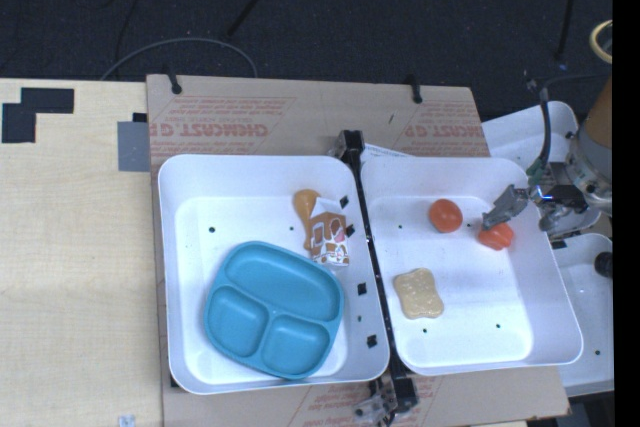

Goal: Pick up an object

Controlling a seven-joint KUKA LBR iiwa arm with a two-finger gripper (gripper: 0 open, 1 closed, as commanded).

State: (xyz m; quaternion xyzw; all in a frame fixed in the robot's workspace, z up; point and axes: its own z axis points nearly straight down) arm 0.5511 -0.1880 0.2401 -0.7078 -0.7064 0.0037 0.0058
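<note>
From the camera view above the bench, I reach in from the right and my gripper (497, 220) hangs over the right side of the right bin (560, 315). A small red object (496, 236) sits right at my fingertips, near the bin's right wall. One dark finger slants down to its upper left edge and seems to touch it, but I cannot tell whether the object is between my fingers, so I do not claim a hold. I judge that I am placed here because this piece is the nearest to my side.

Just to its left, apart from it, lies an orange-red ball (446, 215). Nearer the middle of the same bin's floor is a pale beige lump (418, 294), well apart from both.

In the left bin (175, 295), a blue divided plate (272, 309) fills the lower part. Above its upper right corner, against the wall dividing the bins, a small printed packet (329, 240) rests beside a tan piece (305, 206).
</note>
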